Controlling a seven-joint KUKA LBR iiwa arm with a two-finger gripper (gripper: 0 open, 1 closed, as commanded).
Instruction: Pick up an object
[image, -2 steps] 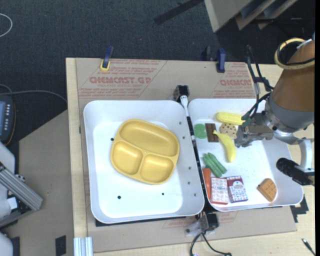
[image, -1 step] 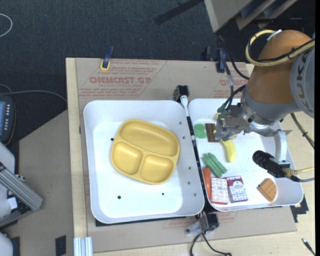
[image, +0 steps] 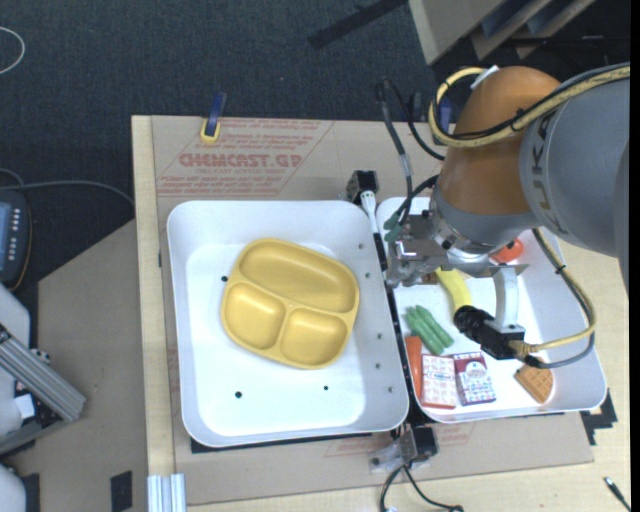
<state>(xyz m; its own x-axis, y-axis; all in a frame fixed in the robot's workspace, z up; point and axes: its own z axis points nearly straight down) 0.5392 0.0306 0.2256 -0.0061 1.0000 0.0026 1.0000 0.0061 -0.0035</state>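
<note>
Reaching in from the right, the grey arm (image: 585, 150) with its glossy orange band (image: 495, 120) hangs low over the right bin (image: 590, 375), and its bulk hides the gripper, so I cannot tell if the tool is clenched or released. The left bin (image: 200, 400) is smooth white plastic with rounded corners, and its flat floor has free room around the one thing in it. This thing is a yellow divided plate (image: 290, 302), matte, rounded, with three hollow sections, lying flat near the middle. In the right bin the things lie close together near the front and left edges: two flat printed cards (image: 456, 380), a yellow banana-shaped piece (image: 457, 289), green bean-shaped pieces (image: 430, 328), an orange carrot-shaped stick (image: 414, 360) along the left wall, and a small brown waffle-like piece (image: 537, 382).
</note>
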